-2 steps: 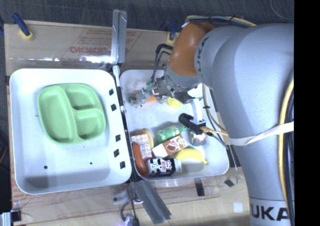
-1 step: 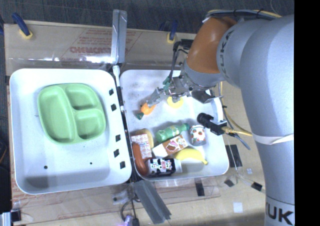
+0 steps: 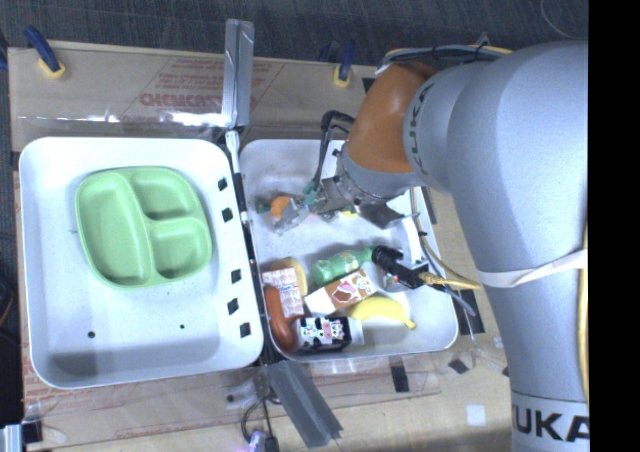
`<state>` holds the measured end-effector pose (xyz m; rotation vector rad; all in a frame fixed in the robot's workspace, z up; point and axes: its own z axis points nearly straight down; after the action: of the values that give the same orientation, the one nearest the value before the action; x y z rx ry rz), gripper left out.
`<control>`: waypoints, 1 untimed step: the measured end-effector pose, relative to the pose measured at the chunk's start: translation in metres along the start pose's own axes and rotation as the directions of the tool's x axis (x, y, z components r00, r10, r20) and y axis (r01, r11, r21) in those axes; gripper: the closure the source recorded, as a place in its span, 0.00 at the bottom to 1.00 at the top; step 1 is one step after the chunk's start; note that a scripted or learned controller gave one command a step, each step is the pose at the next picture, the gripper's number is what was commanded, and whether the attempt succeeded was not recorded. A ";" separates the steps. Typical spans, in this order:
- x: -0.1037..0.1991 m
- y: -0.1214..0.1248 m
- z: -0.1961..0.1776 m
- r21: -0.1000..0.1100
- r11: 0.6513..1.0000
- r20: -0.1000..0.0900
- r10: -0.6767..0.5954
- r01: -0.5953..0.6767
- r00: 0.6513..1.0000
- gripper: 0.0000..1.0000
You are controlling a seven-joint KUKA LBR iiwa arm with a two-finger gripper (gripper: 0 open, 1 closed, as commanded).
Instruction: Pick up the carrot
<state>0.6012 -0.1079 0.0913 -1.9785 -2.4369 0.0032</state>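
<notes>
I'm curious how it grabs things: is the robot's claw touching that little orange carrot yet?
Cannot tell. In the camera view the gripper sits right beside the carrot in the right bin, but the blur hides any contact or gap.

Fixed overhead camera, slanted down, both bins (image 3: 40, 240) visible

The grey arm (image 3: 500, 160) reaches into the right bin (image 3: 262, 165), its tool (image 3: 300, 208) low beside the carrot (image 3: 281, 206). A green divided plate (image 3: 143, 223) lies in the left bin (image 3: 45, 270).

Bench (image 3: 120, 80) bears 2 white bins (image 3: 60, 340) side by side.
</notes>
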 end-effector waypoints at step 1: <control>-0.019 -0.023 0.000 0.003 0.983 -0.002 0.185 -0.185 0.983 0.00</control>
<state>0.5830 -0.1311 0.0910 -2.1940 -2.2400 0.0051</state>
